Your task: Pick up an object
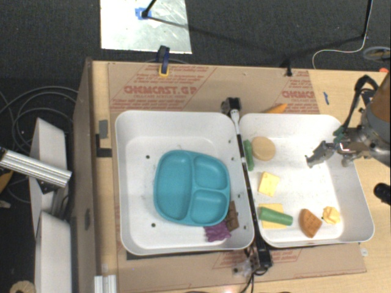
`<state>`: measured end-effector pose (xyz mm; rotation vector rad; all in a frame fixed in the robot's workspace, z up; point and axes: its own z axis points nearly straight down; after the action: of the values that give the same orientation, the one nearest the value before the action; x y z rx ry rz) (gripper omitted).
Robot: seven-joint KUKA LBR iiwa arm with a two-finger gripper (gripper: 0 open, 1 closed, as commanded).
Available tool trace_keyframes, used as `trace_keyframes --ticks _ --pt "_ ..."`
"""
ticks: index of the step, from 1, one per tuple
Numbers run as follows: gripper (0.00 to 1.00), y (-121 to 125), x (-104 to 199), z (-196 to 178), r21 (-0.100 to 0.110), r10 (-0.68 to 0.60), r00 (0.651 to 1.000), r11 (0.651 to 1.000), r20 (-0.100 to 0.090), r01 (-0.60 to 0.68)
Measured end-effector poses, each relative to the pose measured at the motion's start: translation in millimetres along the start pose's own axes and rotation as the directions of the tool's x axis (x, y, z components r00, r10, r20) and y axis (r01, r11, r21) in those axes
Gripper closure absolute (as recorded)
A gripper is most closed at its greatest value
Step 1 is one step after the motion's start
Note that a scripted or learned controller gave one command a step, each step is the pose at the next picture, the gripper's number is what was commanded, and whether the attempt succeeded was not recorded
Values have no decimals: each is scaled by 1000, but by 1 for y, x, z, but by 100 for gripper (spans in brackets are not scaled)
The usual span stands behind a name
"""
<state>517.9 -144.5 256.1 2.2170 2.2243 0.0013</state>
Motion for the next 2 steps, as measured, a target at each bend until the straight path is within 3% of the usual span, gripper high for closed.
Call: trace_keyframes --ticks 1,2 --pt "0 -5 61 146 12 -6 1000 1000 -5 6" --pt "0 34 43 170 -3 0 1000 1000 -3 0"
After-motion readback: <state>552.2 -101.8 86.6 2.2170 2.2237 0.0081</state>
